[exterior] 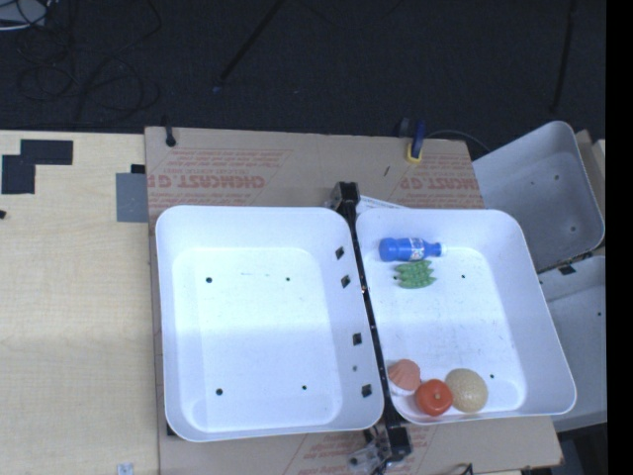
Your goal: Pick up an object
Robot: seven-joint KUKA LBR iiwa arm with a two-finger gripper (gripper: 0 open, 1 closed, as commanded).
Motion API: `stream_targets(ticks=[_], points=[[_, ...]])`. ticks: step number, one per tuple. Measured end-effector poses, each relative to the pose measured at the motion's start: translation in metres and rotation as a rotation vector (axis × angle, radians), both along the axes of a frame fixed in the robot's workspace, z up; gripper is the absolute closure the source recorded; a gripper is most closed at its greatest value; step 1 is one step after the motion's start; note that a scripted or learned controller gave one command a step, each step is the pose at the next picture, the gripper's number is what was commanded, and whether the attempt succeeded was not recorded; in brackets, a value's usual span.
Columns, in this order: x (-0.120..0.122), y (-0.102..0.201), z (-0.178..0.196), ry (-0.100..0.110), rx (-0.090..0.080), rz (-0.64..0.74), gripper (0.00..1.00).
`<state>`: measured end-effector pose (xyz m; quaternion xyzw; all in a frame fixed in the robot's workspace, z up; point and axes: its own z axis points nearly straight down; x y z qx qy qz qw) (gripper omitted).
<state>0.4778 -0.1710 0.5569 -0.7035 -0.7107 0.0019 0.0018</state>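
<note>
The left bin (178, 265) is passed over, and the candidates lie in the right bin (534, 295): a blue bottle (409, 249) on its side with a green toy (415, 274), perhaps a leafy piece, just at its 6 o'clock, and at the bin's 7 o'clock a pinkish object (404, 373), a red tomato-like ball (433, 397) and a tan ball (467, 389) clustered touching. No pick is judged begun, and the pincer's state cannot be told. An approach is called for next; the bottle looks least crowded, while the corner cluster and bin wall could obstruct a descent.

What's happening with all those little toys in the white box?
Nothing is being handled right now. The right bin holds a blue bottle lying on its side, a green toy just below it, and a pink piece, a red ball and a tan ball clustered in its near corner.
</note>
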Motion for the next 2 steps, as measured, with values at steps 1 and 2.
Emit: stream_targets(ticks=[1, 2], points=[[-0.0001, -0.0001, -0.0004, 0.001, 0.0, 0.0, 0.0], [0.0008, 0.0003, 0.0095, 0.002, 0.0, 0.005, 1.0]])
